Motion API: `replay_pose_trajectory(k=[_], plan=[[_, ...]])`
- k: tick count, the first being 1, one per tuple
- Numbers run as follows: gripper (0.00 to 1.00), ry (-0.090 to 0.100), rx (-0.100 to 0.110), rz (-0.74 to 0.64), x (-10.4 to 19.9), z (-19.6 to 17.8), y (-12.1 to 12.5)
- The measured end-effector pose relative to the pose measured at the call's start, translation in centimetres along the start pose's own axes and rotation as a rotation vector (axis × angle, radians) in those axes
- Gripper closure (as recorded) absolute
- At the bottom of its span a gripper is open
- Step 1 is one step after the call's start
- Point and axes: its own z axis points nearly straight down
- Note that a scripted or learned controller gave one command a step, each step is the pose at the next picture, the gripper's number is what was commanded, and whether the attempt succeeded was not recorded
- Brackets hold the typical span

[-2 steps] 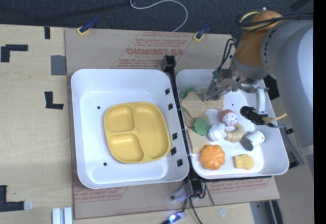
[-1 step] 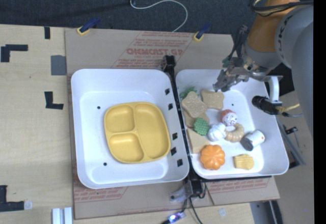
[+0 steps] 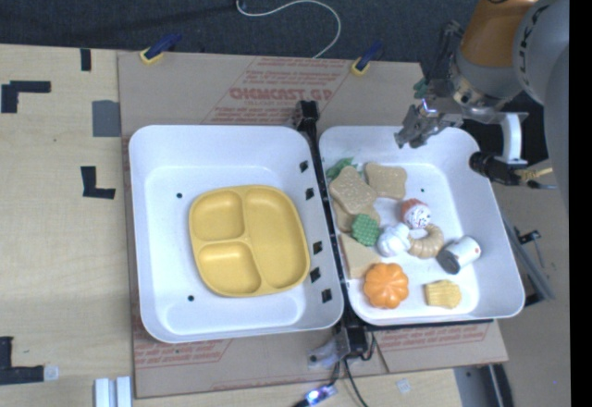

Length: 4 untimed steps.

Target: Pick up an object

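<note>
The gripper (image 3: 421, 129) hangs over the upper edge of the right bin (image 3: 490, 239), toward the upper right of the frame, nothing between its fingers; they're a dark blur from here, so apart or together I cannot tell. The pickings are all heaped in that bin's left half below it: crackers (image 3: 356, 192), a green piece (image 3: 366, 229), an orange pumpkin (image 3: 386, 285), a yellow block (image 3: 443, 294), so any drop lands on something. Left bin (image 3: 157, 165) holds just a yellow tray (image 3: 248, 240), flat and awkward. I'd say it's lining up, grasp not yet begun
</note>
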Motion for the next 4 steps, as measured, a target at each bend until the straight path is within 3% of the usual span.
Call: replay_pose_trajectory(k=[1, 2, 3, 4], plan=[[1.00, 0.001, 0.004, 0.001, 0.1, -1.4, 0.1], [1.00, 0.002, 0.005, -0.003, 5.3, -2.1, -1.4], [1.00, 0.001, 0.009, -0.002, 10.0, -0.4, -3.9], [1.00, 0.000, 0.004, 0.001, 8.8, -2.1, -3.2]])
